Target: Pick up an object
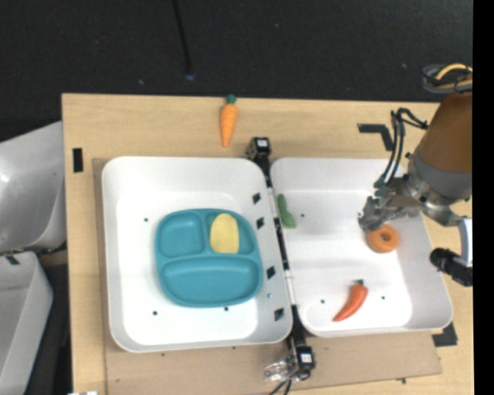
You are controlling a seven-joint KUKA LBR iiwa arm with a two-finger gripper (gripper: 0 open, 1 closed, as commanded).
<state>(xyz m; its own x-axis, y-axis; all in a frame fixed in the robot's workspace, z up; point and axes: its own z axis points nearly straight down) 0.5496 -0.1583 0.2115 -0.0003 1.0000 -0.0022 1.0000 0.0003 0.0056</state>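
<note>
Probably the tool (377, 218), whose opening I cannot tell, hangs just above the orange ring (384, 239) in the right bin (329, 179), and could push it aside.

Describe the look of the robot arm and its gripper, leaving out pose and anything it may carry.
The grey arm enters from the right with a broad orange band above the wrist. Black cables loop down beside it toward the small, dark grey metal gripper. A yellow and black cable loop sits above the orange band. No lettering can be made out.
</note>
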